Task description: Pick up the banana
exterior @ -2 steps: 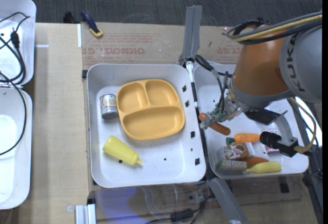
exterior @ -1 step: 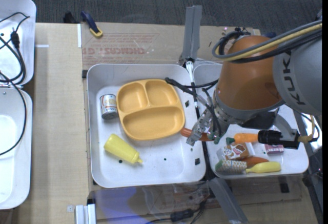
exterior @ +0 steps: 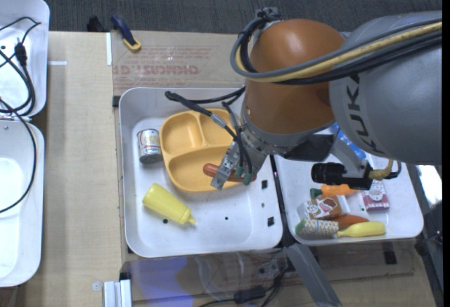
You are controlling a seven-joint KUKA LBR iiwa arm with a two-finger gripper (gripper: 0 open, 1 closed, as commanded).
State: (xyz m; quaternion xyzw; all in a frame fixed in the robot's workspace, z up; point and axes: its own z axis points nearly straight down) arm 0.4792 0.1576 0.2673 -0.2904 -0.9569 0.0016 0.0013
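Note:
The banana (exterior: 363,230) is yellow and lies along the front edge of the right bin (exterior: 411,218), beside a pile of toy food. My gripper (exterior: 234,172) hangs over the left bin (exterior: 232,228), well to the left of the banana. It is at the front right corner of a yellow divided plate (exterior: 184,147). A small red piece (exterior: 209,169) lies on the plate just left of the gripper. The big orange wrist band (exterior: 295,67) hides the back of both bins.
In the left bin a silver can (exterior: 148,145) stands left of the plate and a yellow squeeze bottle (exterior: 167,204) lies in front of it. A carrot (exterior: 339,190), a small box (exterior: 320,208) and a carton (exterior: 377,196) crowd the right bin near the banana.

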